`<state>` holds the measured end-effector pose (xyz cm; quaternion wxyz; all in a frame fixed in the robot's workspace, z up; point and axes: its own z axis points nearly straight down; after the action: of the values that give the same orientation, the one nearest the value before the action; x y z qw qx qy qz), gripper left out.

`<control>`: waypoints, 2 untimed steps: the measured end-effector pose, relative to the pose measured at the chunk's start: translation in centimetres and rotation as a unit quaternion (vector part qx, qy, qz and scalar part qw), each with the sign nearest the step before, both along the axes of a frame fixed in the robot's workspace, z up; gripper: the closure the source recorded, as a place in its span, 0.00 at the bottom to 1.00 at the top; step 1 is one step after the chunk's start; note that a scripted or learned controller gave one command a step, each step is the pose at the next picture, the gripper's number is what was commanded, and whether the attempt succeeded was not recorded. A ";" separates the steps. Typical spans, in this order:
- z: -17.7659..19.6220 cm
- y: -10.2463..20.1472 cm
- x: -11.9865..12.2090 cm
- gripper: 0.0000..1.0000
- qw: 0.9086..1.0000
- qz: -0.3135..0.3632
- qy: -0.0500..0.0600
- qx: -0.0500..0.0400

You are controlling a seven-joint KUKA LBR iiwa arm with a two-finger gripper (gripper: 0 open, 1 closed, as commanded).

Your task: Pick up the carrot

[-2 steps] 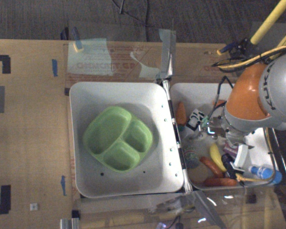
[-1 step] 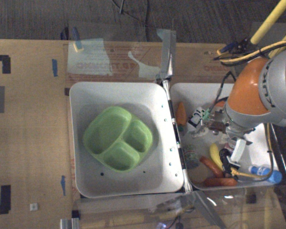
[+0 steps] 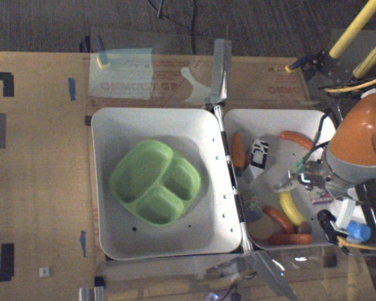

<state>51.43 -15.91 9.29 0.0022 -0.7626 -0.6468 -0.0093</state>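
Arm over the right bin

The left bin [image 3: 106, 187] holds a green plate [image 3: 155, 182]. The hand [image 3: 299, 179] hangs over the right bin [image 3: 263, 119], maybe to grab; I cannot tell how wide. The carrot [image 3: 239, 150] lies by the bin's left wall.

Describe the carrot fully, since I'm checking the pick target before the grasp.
The carrot is a small, smooth orange piece, plastic-looking, elongated and tapering. It lies flat in the right bin, lengthwise along the left wall beside the divider. A black-and-white packet lies just to its right. The gripper is apart from it, further right.
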 end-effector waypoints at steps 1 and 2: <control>5.3 4.7 -3.2 0.00 1.000 -0.027 0.007 -0.007; 6.7 4.4 -3.2 0.00 0.990 0.141 0.004 -0.009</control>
<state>48.21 -11.53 15.97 -0.0007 -0.6635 -0.7482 -0.0004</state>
